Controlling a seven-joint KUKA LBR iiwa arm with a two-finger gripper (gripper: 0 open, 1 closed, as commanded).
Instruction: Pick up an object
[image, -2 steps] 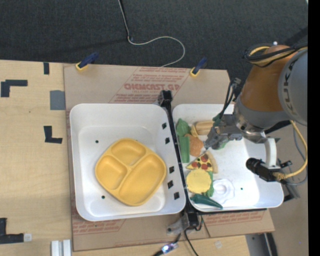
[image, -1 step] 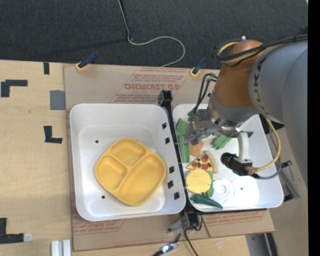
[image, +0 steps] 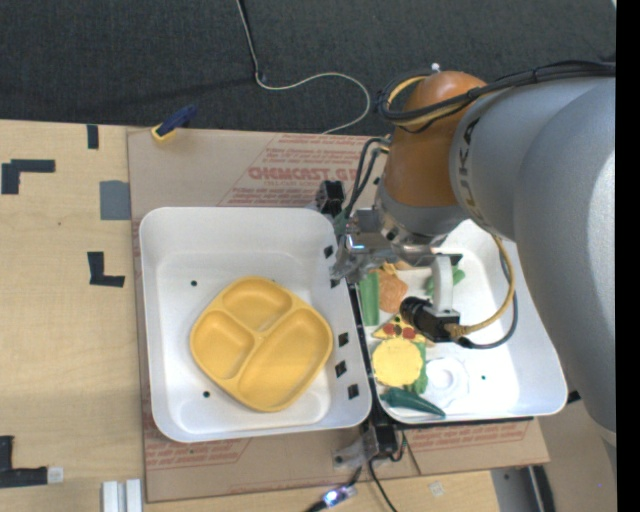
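Objects to pick: several small items lie in the right bin (image: 530, 385), crowded at its left side, under and beside the gripper.
Bench top: pale wood (image: 60, 330) at the left, with dark tape marks (image: 100, 272) on it; a brown cardboard sheet (image: 210, 165) lies under both bins.
Blue clip: a small blue and yellow clip (image: 173, 122) lies at the upper left corner of the cardboard.
Cable: a thin white cable (image: 300, 82) runs over the dark floor above the bench.
Left bin: a shallow white bin (image: 165, 250), touching the right bin along its right wall.
Yellow plate: a yellow divided plate (image: 262, 342) with three compartments lies flat in the middle of the left bin, well apart from the gripper.
Green block: a long green piece (image: 369, 297) lies near the left wall of the right bin, just below the gripper.
Yellow disc: a round yellow item (image: 397, 363) lies below the green piece, in the lower left part of the right bin.
Dark green item: a dark green pointed thing (image: 412, 402) lies at the lower edge of the right bin, just beside the yellow disc.
White ring: a white round item (image: 445, 380) lies to the right of the yellow disc; what it is I cannot tell.
Gripper: the gripper (image: 372, 252) hangs low over the upper left corner of the right bin, close to the wall between the two bins.
Jaws: hidden by the wrist and its fittings, so I cannot tell whether they are apart, together, or hold something.
Arm: the grey arm (image: 550, 200) with its orange band (image: 430, 140) comes in from the right and covers the upper part of the right bin.
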